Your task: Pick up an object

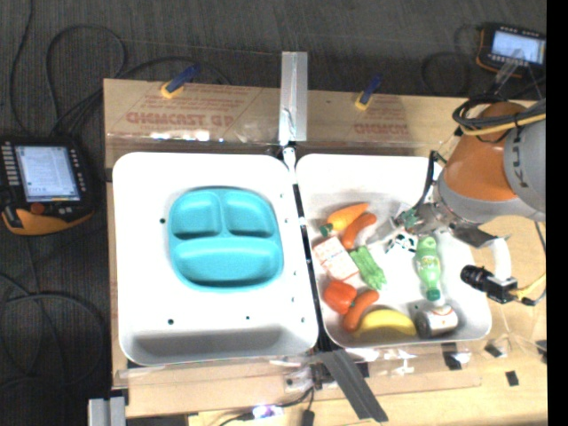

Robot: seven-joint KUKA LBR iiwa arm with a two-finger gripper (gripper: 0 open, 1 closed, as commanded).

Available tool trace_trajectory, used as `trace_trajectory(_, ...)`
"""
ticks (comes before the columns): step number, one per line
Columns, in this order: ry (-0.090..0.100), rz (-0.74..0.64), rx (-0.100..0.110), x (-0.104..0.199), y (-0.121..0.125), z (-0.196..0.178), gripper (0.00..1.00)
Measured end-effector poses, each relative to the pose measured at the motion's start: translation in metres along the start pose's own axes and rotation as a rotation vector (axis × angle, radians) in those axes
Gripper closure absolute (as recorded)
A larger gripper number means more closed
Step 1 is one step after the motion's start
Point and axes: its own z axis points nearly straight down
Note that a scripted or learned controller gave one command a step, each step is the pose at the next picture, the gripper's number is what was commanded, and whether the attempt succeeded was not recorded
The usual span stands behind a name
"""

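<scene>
- Hard to read: the pincer (406, 231) sits low over the middle of the right bin (390, 169), in a muddle of small black, white and green bits I can't identify. Open or closed: cannot tell.
- The arm (484, 180) comes in from the right and hides that bin's right rim near the far corner.
- Grey-and-white item (435, 319) in the near right corner: can or jar, unclear.
- White-and-red carton (331, 256) by the left wall: print too small to read.
- Pickable things, all in the right bin:
  - green bottle (429, 269) lying just beside the pincer, on its near side
  - orange carrot-like piece (346, 213) touching a red sausage (359, 228), left of the pincer
  - green vegetable (368, 268) against the carton
  - red round piece (337, 295) and banana (388, 323) toward the near wall
- Left bin (142, 238): turquoise divided plate (226, 238), flat, roughly centred.
- Both bins sit on a cardboard sheet (222, 114) on the surface. A handheld screen (43, 177) lies off to the left, cut by the frame edge.
</scene>
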Motion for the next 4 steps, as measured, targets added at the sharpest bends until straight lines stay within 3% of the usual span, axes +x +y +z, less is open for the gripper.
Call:
trace_trajectory(1, -0.018, 0.066, -0.016, 0.055, 0.031, 0.001, 0.0)
trace_trajectory(2, -0.001, 0.032, 0.024, 0.037, 0.109, 0.004, 0.0)
trace_trajectory(3, 0.013, 0.033, 0.036, 0.02, 0.095, 0.027, 0.0)
trace_trajectory(4, 0.008, 0.03, 0.031, 0.019, 0.097, 0.015, 1.0)
